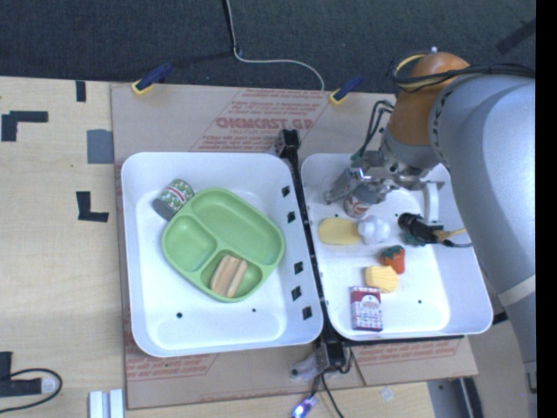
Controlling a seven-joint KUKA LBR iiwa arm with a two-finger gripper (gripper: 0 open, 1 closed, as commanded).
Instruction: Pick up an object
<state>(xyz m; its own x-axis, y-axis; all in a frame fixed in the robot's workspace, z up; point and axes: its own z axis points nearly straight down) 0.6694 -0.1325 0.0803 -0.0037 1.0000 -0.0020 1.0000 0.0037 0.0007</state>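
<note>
**Gripper working over a small can in the right bin**

A small red-and-white box [366,308] is lying nearest the camera, at the front of the right bin [461,307]. Behind it are sitting a yellow piece [381,277], an orange-and-green toy [393,257], a white lump [375,228] and a yellow lemon-shaped toy [338,231]. The gripper [355,190] is hanging over the bin's back left part, with a small can [356,205] directly beneath it, just behind the lemon-shaped toy. Whether the fingers are spread or pressed together cannot be told. In the left bin, a green tray [222,240] is carrying a bun-like piece [228,274].
</note>
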